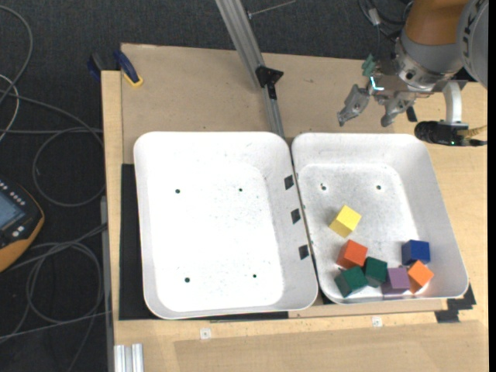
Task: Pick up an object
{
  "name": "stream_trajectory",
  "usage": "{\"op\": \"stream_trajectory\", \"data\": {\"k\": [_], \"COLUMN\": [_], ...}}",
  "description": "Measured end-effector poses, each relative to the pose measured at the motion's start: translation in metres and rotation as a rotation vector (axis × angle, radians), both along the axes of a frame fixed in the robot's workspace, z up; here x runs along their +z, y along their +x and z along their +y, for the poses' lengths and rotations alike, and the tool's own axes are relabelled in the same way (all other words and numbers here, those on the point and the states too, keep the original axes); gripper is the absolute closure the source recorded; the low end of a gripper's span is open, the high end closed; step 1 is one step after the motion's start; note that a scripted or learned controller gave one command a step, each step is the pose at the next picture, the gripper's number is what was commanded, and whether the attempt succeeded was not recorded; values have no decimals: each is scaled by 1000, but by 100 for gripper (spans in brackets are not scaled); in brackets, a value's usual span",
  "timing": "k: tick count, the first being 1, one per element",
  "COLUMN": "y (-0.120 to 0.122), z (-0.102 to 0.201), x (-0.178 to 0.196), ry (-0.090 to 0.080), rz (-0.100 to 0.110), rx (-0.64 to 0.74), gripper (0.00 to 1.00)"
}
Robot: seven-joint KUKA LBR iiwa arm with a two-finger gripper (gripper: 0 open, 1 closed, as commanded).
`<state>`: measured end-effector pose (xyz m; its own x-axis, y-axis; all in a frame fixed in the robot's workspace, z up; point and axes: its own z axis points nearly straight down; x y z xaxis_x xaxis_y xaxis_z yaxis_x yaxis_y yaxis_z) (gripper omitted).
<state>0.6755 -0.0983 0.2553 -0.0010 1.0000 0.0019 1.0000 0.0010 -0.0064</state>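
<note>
No readable text, label, brand, number or sign appeared anywhere in the camera view. The handheld device (15,219) at the left edge showed a lit screen, but its contents were too small and blurred to read. The coloured blocks in the right bin (434,200) carried no markings.

Two white bins (209,149), speckled with dark flecks, on a tan bench (194,91). Blocks at the right bin's near edge: yellow (346,220), red-orange (353,253), two green (375,270), purple (397,278), blue (415,251), orange (420,273).
</note>
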Motion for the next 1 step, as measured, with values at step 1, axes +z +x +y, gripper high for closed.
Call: {"op": "stream_trajectory", "data": {"k": [1], "y": [1], "z": [0], "x": [4], "ry": [-2], "rz": [-5], "rx": [1], "gripper": [0]}}
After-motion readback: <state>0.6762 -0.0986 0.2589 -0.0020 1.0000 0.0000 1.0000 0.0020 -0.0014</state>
